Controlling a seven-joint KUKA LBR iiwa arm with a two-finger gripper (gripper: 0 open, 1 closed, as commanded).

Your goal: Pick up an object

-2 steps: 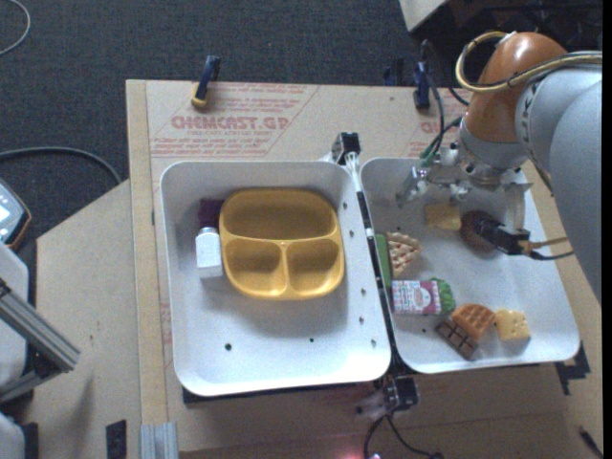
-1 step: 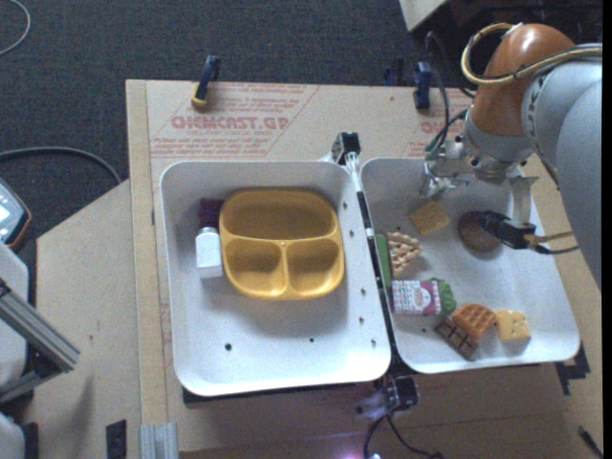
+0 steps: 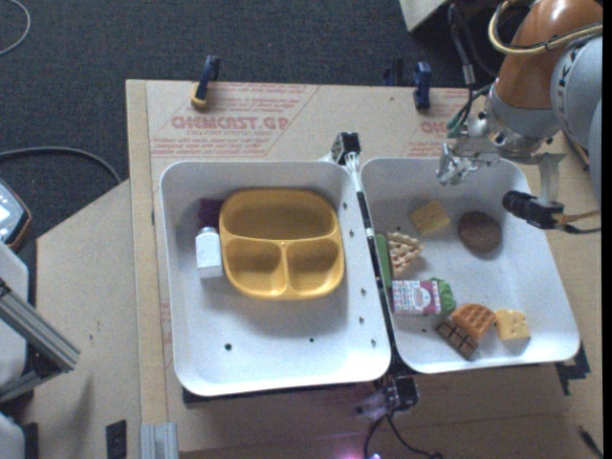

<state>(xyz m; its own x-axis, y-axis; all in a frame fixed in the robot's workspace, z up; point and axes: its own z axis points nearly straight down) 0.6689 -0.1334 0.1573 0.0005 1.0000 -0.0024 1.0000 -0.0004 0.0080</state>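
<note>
My gripper hangs open over the far edge of the right bin, with nothing between its fingers. Just below it in that bin lie a tan block and a round brown patty. Nearer the divider sit a lattice pastry and a green strip. Along the front of the bin are a pink and green carton, an orange waffle, a dark chocolate piece and a yellow cheese wedge.
The left bin holds a yellow divided plate, a small white bottle and a purple thing behind the bottle. Clamps stand on the board's far edge.
</note>
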